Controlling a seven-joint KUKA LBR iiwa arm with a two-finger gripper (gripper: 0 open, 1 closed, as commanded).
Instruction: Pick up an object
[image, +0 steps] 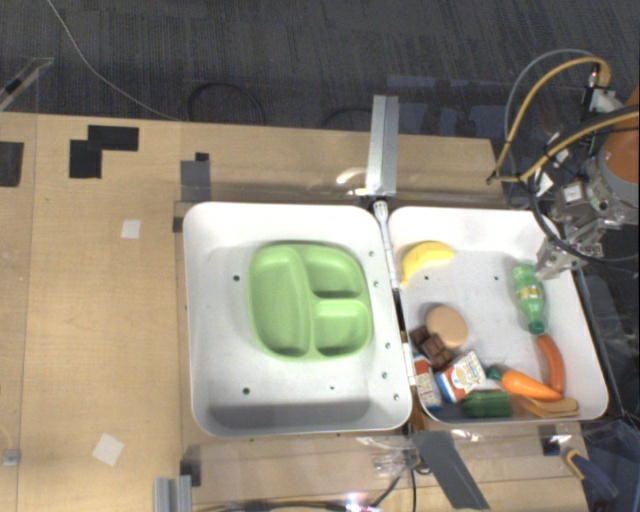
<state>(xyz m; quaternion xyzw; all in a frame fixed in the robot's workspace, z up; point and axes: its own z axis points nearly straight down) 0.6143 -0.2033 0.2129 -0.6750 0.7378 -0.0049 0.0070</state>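
Two bins on the tabletop (90, 330), and all the pickable stuff is in the right bin (480, 232); the left bin (215, 300) just holds a green divided tray (305, 298).

My arm (610, 170) sits at the right edge of the frame, with the gripper (556, 258) low over the upper right corner of the right bin, just above a green bottle (528, 295) that lies near the right wall. Can't tell if the jaws are spread or closed, they're a dark blur against the cables.

That bottle looks like the closest target. I'd guess light, hard plastic, round and slick, so it'll likely roll or squirt out unless I pinch across the middle of its body.

Other options: a yellow banana (427, 257) at the bin's upper left, a tan round thing (447, 324) in the middle, an orange carrot (530, 384) and a red-orange sausage shape (551, 362) lower right. The lower-left pile of small boxes (455, 380) overlaps too much to sort out.
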